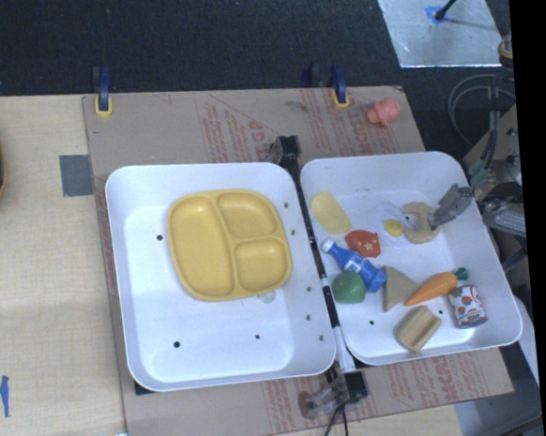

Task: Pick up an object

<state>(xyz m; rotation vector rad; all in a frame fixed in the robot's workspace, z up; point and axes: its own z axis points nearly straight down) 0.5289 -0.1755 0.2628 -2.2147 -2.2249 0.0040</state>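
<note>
Hand (448, 204) touching tan ring (418, 224), right bin (393, 167)

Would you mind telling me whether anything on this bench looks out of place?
One thing: a small pink object lies on the cardboard sheet beyond the right bin, apart from the other items, which all sit inside a bin.

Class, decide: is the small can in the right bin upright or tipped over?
Tipped. The can lies on its side, label facing up, beside the carrot.
</note>
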